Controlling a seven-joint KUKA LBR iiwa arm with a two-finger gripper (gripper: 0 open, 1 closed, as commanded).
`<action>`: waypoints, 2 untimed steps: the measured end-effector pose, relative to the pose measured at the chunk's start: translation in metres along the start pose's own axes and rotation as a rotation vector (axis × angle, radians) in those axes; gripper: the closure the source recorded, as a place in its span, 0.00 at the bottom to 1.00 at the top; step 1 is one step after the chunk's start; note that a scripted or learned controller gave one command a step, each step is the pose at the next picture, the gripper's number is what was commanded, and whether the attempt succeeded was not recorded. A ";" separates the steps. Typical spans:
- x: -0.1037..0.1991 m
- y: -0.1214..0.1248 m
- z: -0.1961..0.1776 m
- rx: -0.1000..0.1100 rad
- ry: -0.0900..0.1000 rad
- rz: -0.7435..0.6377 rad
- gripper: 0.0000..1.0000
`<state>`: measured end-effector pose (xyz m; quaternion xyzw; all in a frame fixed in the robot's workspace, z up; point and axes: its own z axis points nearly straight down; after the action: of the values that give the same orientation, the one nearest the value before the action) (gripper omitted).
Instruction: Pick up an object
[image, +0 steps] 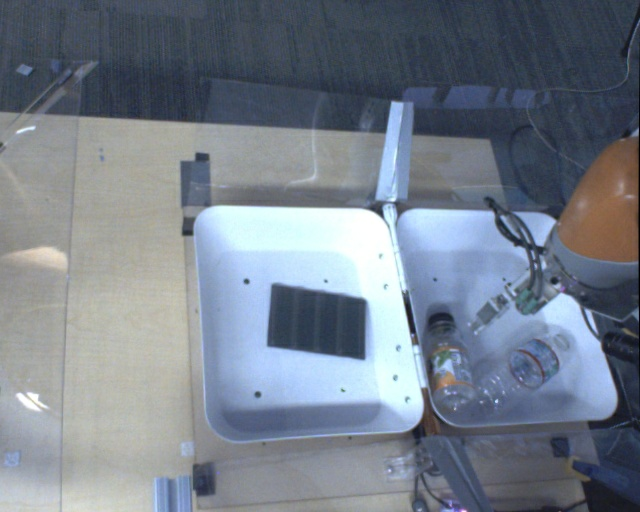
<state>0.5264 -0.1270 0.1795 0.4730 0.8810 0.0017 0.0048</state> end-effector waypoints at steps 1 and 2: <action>-0.025 -0.035 0.090 -0.002 -0.003 -0.012 0.00; 0.006 0.005 0.088 -0.006 -0.010 -0.007 0.00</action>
<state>0.5284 -0.1191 0.0913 0.4701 0.8826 0.0019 0.0107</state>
